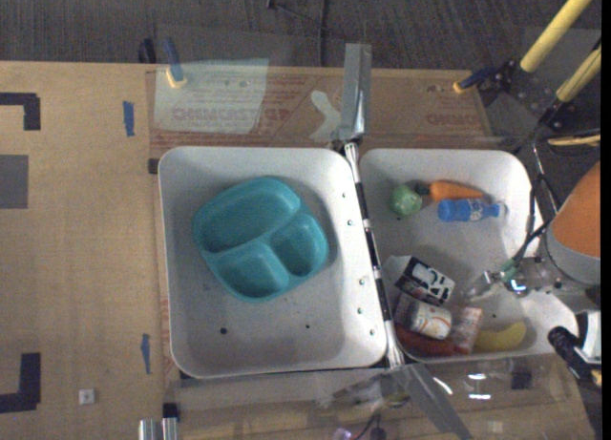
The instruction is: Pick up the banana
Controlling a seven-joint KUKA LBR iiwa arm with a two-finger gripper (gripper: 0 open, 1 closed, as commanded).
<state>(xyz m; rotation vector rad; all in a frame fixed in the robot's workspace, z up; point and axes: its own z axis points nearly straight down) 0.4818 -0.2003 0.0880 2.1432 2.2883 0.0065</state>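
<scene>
Banana: lies at the near edge of the right bin, free of any grasp, just beside a crumpled packet. Gripper hangs above and behind it, apparently poised for descent; the blurred view leaves its grip state impossible to tell. A can crowds the left approach. The left bin holds a teal divided plate.

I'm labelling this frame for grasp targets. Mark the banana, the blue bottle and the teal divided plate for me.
banana [503,336]: camera view, middle of its yellow body.
blue bottle [465,210]: camera view, middle of its body.
teal divided plate [250,216]: camera view, its largest compartment.
</scene>
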